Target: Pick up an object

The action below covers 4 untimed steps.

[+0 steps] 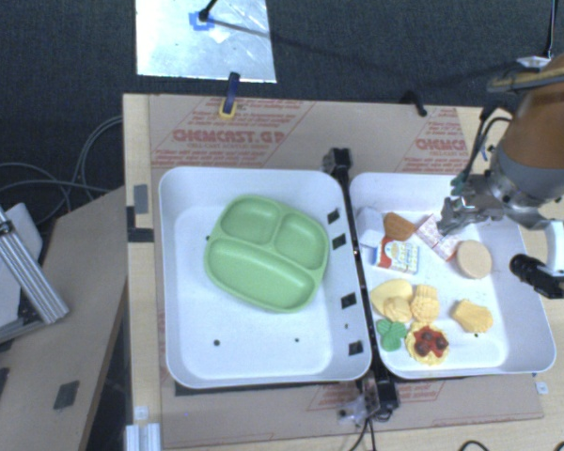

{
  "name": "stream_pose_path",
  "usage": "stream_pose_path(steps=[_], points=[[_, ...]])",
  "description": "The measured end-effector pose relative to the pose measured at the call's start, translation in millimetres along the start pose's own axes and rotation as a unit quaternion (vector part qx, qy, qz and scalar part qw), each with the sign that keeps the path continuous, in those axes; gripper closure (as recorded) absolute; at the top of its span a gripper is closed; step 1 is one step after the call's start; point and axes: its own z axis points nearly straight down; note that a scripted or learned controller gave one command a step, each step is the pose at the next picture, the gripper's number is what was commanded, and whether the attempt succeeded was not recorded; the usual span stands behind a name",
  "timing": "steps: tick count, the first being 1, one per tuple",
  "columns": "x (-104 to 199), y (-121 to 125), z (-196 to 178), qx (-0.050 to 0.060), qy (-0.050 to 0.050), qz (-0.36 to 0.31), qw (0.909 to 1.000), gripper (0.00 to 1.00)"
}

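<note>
Dark carpet surrounds a bench (291, 125) bearing two white bins. Left bin (183, 252) holds a green tray (266, 252). Right bin (522, 332) holds toy foods, any a candidate. Above its far side hangs the arm (545, 130); its gripper (451, 216) sits over a pink-white packet (435, 236), and I cannot tell its state. Nothing looks lifted, so the pick seems undone. A bun (473, 259) and carton (399, 255) crowd close.
</note>
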Motion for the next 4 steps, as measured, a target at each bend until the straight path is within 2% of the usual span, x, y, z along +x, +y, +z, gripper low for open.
stream_pose_path(steps=[1, 2, 4], points=[[0.0, 1.1, -13.3, 0.001, 0.0, 0.0, 1.0, 1.0], [57.4, -3.6, -3.5, 0.002, 0.001, -0.002, 1.0, 1.0], [150.0, -11.0, -20.7, 0.002, 0.002, -0.002, 1.0, 1.0]])
